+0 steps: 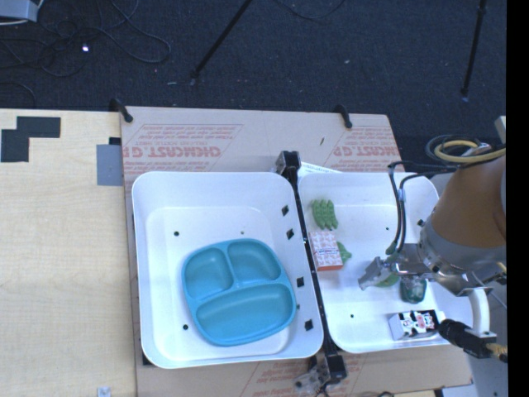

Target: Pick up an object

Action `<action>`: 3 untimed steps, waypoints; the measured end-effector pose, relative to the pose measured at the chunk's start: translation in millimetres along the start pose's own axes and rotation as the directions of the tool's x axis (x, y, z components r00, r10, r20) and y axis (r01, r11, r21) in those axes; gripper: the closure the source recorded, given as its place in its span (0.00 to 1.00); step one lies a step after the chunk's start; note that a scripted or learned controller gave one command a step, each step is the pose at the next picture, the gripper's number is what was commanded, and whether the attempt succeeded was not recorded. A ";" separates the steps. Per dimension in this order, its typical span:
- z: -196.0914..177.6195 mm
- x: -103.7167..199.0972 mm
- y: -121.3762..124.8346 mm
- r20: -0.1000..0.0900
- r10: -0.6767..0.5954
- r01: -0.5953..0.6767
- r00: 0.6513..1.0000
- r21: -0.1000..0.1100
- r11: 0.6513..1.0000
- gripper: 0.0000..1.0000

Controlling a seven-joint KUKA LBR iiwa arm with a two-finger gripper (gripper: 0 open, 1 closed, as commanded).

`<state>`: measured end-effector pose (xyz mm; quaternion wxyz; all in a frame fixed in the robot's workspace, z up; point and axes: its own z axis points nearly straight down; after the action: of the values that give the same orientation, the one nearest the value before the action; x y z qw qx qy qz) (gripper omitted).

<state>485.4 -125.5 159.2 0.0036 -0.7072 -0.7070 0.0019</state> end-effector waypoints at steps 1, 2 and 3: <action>63.5 5.8 -2.2 -0.001 0.000 0.000 1.000 0.002 1.000 0.00; 72.1 6.2 -2.6 0.001 0.001 -0.001 1.000 -0.004 1.000 0.00; 61.1 3.6 -2.7 0.003 0.008 -0.008 1.000 -0.005 1.000 1.00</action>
<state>482.3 -121.8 98.2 0.0008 -0.7102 -0.7040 0.0012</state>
